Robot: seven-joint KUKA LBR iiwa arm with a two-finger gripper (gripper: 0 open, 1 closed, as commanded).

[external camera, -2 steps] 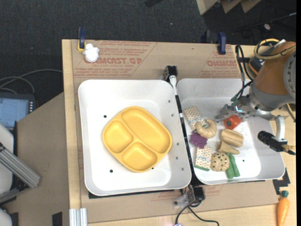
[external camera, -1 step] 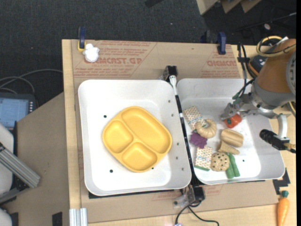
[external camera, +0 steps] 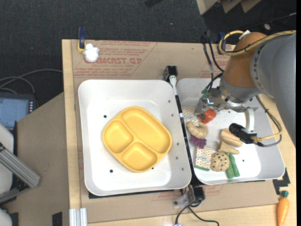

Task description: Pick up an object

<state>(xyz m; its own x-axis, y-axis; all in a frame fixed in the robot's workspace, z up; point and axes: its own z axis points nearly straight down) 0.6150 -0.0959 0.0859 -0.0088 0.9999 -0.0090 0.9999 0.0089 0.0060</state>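
The thing I judge to be in play is the small red-orange piece (external camera: 209, 115) at the far left of the right bin (external camera: 269, 167), close to the wall it shares with the left bin (external camera: 91, 107). The gripper (external camera: 205, 107) sits right over it, at its far edge, seemingly touching or nearly so. I cannot tell whether the gripper is spread, pressed together or pinching anything, because the wrist housing and cables cover that spot.

To do this step well, I would centre the gripper on the red-orange piece and come straight down. I would also keep off the tan knobbly lump (external camera: 196, 129) just beside it on the near left, and off the shared wall. Before lifting I would want to see the piece actually caught, since it looks small and rounded and could squirt sideways.

Nearer me lie a purple scrap (external camera: 201, 141), a pale wedge (external camera: 227, 140), a patterned packet (external camera: 202, 160), a speckled cookie (external camera: 219, 161) and a green stick (external camera: 232, 167), all clustered close. The left bin carries a yellow divided plate (external camera: 136, 138), well apart from the action.

The arm (external camera: 277, 65) hides the far right of the right bin, and the underside of the red-orange piece is out of sight. I cannot say what it really is.
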